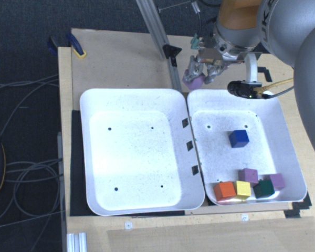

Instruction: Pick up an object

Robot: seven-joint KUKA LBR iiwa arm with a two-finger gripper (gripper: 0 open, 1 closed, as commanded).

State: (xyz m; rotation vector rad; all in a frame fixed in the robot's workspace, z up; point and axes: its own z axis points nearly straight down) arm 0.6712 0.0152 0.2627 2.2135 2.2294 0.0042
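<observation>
While the gripper (203,73) hangs above the far rim where the two bins meet, a small purple block (193,80) shows between its jaws, so they look clamped on it, raised clear of the bench (121,62).

From the overhead camera, the right bin (283,125) holds the rest: a blue cube (239,138) alone near the middle, and along the near wall an orange block (225,190), a yellow block (243,189), a green block (263,188) and two more purple blocks (248,175), the last of them at (276,180). The left bin (134,156) shows its speckled floor.

My reading is that the pick is made and the carrying is what matters now. The block sits low at the jaw tips, so the hold looks shallow; a slow, steady lift without wrist twist would suit it best. The slanted metal post (157,30) stands just beside the gripper on the camera's left, so any sideways travel should gain height first and keep away from it. Slipping out is the main risk.
</observation>
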